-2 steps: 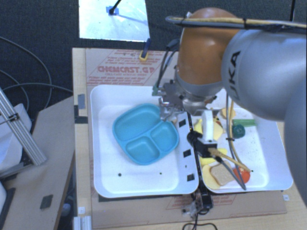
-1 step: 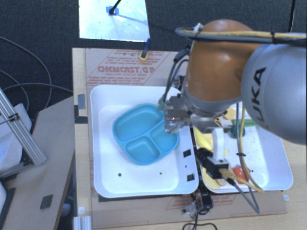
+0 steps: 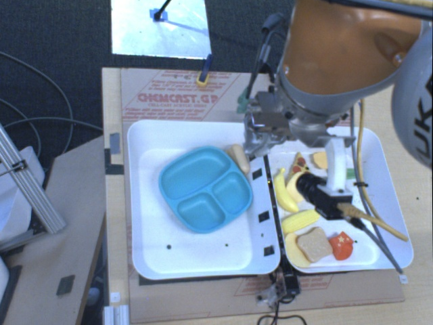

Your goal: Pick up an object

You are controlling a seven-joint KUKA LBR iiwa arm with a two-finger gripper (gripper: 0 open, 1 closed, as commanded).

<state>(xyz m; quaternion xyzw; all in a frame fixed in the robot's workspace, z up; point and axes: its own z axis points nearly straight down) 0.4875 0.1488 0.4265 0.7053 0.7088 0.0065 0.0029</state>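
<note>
Found the beige piece (image 3: 238, 157) just at seven o'clock of the claw (image 3: 256, 139), by the plate's (image 3: 203, 191) two o'clock rim in the left bin (image 3: 145, 249). Saw the arm (image 3: 338, 39) reaching down from two o'clock. Could not tell the claw's state.

The arm (image 3: 352, 39) ran off the top edge and hid the right bin's (image 3: 396, 202) far rim; the hand (image 3: 260, 137) was blurred.
</note>
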